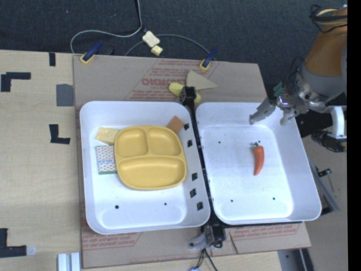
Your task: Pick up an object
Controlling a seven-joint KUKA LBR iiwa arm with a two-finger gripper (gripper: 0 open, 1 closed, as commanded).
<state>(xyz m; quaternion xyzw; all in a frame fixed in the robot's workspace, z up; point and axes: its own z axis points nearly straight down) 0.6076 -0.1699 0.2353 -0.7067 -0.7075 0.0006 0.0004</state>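
Evidently the tool (272,110), fingers spread and holding nothing, hangs at one o'clock of the small orange chili-shaped toy (258,158); centre over it, aligned lengthwise, before descending.

Left bin (96,208): divided plate (150,157) inside, two small cards (105,151) at its left.
Right bin (293,202): carrot (258,158) right of centre.
Hand (274,110): over the right bin's far right corner.

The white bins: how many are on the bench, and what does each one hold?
2. The left bin holds a yellow divided plate with small flat items at its edges; more may hide beneath. The right bin holds an orange carrot.
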